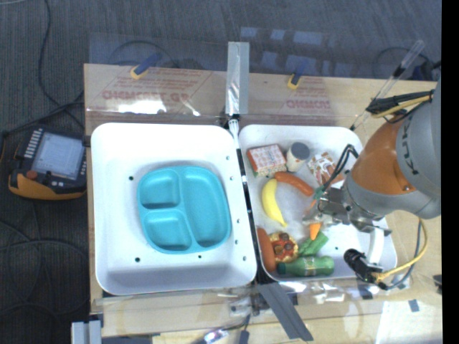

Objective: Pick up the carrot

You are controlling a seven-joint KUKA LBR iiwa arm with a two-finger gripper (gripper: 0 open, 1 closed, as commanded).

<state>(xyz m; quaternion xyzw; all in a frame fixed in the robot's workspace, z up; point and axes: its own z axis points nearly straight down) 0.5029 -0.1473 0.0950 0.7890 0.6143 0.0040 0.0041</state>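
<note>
Two white bins sit side by side on the surface [401, 321]: the left bin [115, 264] holds a blue divided plate [183, 208], the right bin [267, 136] a jumble of toy food. Faint mirrored lettering on the cardboard [143, 84] behind them is too blurred to read, as is the print on the red box [266, 159]. The gripper [320, 205] is low at centre-right of the frame, probably touching the carrot [295, 182]; whether it is clenched or released cannot be told. A banana [272, 202] lies beside the carrot.

Wooden bench [179, 84], two white bins [115, 163] side by side
</note>
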